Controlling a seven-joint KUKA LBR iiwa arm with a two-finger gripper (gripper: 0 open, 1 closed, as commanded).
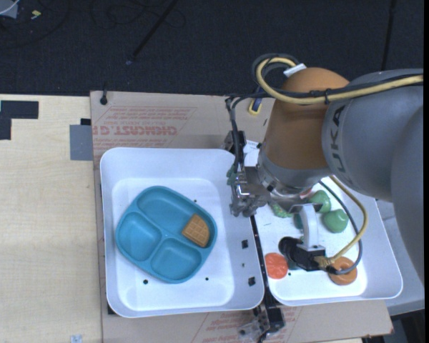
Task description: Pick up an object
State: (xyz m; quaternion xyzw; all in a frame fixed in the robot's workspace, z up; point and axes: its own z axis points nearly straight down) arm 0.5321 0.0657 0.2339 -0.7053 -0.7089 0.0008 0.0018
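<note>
My gripper [241,204] hangs low over the divide between the two bins, at the right rim of the left bin [109,213]. Nothing shows held in it. A blue divided plate [151,240] lies in the left bin, with a tan waffle-like piece [196,229] on its right side. In the right bin [390,266] lie a green object [335,220], a second green piece [280,209] partly under the wrist, a red-orange disc [275,265] and an orange object [344,274] near the front. The arm hides much of the right bin.
The grey arm with its orange band [307,127] covers the back of the right bin. Brown cardboard [150,123] lies under both bins. The wooden benchtop [36,220] stretches to the left.
</note>
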